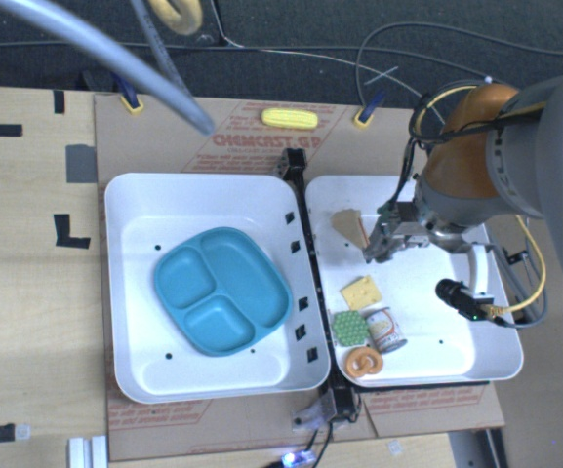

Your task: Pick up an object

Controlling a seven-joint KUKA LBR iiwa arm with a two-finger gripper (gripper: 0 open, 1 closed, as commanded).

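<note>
Pretzel (pixel 363 362) at right bin's (pixel 496 364) near edge, below pincer (pixel 377 249); cheese wedge (pixel 361 292) just beneath it, brown slice (pixel 349 226) beside. Pincer's state: cannot tell.

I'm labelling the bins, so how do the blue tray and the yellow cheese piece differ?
The blue tray is blue and lies in the left bin; the yellow cheese piece is yellow and lies in the right bin. The tray is far larger and has three compartments; the cheese piece is a small plain block. The tray lies alone, while the cheese piece has small items nearby. Both lie flat.
</note>
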